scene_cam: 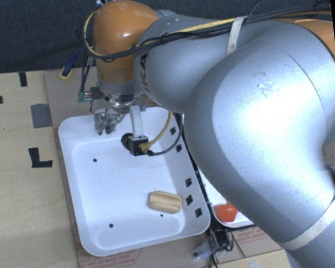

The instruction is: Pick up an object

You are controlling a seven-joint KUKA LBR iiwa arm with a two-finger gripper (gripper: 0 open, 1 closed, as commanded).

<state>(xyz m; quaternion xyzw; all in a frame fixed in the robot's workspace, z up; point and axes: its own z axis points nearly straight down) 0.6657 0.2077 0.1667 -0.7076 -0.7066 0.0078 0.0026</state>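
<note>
The tool (107, 124) hung over the left bin's (80, 189) far edge, its state unclear; the approach remained, calling for travel toward the wooden block (165, 201).

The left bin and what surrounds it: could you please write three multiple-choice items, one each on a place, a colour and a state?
1. Where in the left bin does the wooden block lie?
A. far left corner
B. near right part
C. centre

2. What colour is the object in the right bin?
A. orange-red
B. blue
C. green

3. How does the pincer stand relative to the block?
A. gripping it
B. touching it
C. apart, at the bin's far edge

Key: 1 B, it lies near the front right wall; 2 A, it peeks from under the arm; 3 C, bare floor separates them.
</note>
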